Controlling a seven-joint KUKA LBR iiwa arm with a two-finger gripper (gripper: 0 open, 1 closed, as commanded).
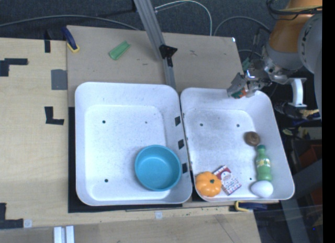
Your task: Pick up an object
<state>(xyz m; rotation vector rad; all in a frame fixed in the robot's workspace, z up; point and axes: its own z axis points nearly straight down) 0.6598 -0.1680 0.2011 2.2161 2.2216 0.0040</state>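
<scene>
Where bins (84,132) meet: 1 bowl (157,167), 5 items.

Glossy blue plastic bowl (157,167), speckled white bins (125,96)

We look down from one fixed camera set high above the pale wooden counter (31,132), tilted at a slant and far enough back to take in both shallow white plastic bins (89,132) side by side, with the grey, orange-banded arm (293,27) at right.
</scene>
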